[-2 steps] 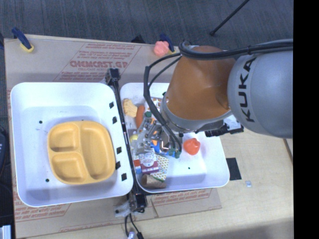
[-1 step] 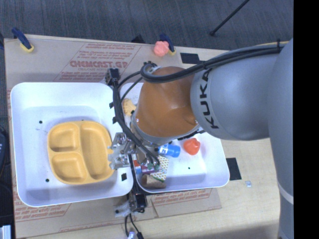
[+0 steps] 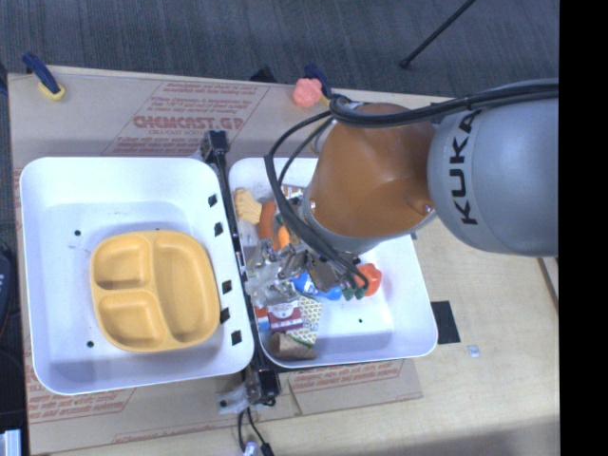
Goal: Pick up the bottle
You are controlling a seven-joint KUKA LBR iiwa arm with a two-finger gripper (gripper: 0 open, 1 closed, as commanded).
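Cardboard sheeting covers the bench (image 3: pixel 475 369), and on it sit two shallow white bins side by side. At the near edge of the right bin (image 3: pixel 404 335) lies a small pile of clutter: a red and white packet (image 3: pixel 283 319), a brown item (image 3: pixel 296 345) beneath it, and a green patterned piece (image 3: pixel 311 313). Just beyond these, crinkled silvery wrapping (image 3: pixel 269 275) crowds the bin's left wall. A blue shape (image 3: pixel 316 287) and an orange-red cap-like piece (image 3: pixel 369 278) show beside the gripper (image 3: pixel 323 272); these may be the bottle, but that cannot be told for sure. The gripper is low among the clutter, and whether its pincer is apart or together cannot be told. One yellow divided plate (image 3: pixel 152 288) with three compartments lies in the left bin (image 3: pixel 57 198). Farther back, the arm's orange band (image 3: pixel 370 174) and grey body (image 3: pixel 499 174) hide most of the right bin's far half; a pale yellow item (image 3: pixel 248 203) peeks out at its far left corner. One pink object (image 3: pixel 309 91) rests at the bench's far edge
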